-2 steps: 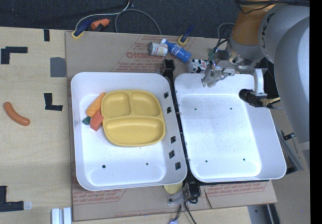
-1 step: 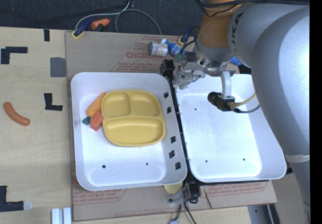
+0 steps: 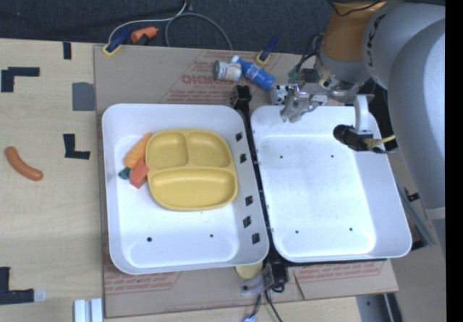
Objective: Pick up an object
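Evidently nothing is picked up yet: the hand (image 3: 295, 105) hangs over the far edge of the right bin (image 3: 376, 241), grip state unreadable, while the yellow plate (image 3: 192, 169) and orange carrot (image 3: 136, 151) lie well to its left in the other bin (image 3: 173, 252).

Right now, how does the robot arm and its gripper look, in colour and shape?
The arm is thick and rounded, light grey, with an orange band above the wrist. Black cables run over the band. The gripper is small, of bare metal, grey and silver, with a few thin wires around it.
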`<state>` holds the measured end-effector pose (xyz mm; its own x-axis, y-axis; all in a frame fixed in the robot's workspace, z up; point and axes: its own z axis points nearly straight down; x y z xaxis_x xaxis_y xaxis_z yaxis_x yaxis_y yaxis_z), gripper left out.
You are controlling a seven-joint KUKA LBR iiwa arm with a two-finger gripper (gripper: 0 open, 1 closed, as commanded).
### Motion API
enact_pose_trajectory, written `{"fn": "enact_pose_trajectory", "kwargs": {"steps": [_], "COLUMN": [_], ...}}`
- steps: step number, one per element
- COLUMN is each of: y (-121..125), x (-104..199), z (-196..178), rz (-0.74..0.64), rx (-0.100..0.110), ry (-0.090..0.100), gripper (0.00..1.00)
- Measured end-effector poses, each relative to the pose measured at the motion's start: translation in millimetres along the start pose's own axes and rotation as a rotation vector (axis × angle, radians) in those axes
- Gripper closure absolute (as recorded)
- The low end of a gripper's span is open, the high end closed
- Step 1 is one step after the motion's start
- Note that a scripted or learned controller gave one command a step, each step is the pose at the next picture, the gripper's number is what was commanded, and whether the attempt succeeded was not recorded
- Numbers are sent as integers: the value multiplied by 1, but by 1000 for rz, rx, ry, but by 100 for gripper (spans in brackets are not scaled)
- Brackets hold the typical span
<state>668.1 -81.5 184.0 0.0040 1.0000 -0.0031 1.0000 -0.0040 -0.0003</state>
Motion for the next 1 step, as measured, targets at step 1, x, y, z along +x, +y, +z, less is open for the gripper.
{"fn": "enact_pose_trajectory", "kwargs": {"steps": [1], "y": [0], "x": [98], "z": [0], "rz": [-13], "rx": [0], "ry": [6], "gripper": [100]}}
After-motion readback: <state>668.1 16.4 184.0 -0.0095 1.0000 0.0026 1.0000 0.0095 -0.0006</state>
